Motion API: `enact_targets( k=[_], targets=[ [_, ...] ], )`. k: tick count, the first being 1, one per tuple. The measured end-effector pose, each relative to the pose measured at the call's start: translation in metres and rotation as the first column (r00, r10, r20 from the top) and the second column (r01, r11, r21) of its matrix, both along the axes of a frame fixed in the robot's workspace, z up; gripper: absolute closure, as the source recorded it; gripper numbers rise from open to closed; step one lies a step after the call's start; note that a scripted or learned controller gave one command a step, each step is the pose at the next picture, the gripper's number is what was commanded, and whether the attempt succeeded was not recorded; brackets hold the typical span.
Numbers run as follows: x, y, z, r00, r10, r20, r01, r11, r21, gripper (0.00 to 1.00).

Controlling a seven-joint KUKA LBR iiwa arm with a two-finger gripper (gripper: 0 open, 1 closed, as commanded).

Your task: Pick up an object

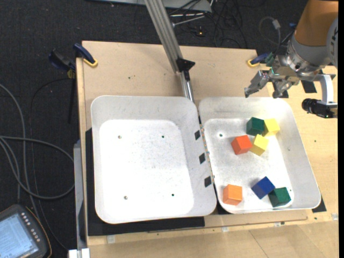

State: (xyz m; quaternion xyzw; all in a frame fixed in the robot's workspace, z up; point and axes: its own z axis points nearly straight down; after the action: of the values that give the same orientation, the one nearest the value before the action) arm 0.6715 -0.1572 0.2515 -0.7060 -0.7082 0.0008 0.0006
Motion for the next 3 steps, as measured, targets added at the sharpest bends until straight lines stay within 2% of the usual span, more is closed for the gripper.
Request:
enact_targets(
  k=[1, 2, 3],
  targets=[
    [0.0, 0.0, 0.0, 1.0, 0.0, 0.0, 0.0, 1.0, 0.0, 0.0],
    [-0.005, 0.005, -0.046, 1.0, -0.001, -0.003, 0.001, 1.0, 0.001, 0.0],
    [-0.006, 0.007, -0.11, 1.0, -0.002, -0.005, 0.002, 1.0, 0.001, 0.0]
  ],
)
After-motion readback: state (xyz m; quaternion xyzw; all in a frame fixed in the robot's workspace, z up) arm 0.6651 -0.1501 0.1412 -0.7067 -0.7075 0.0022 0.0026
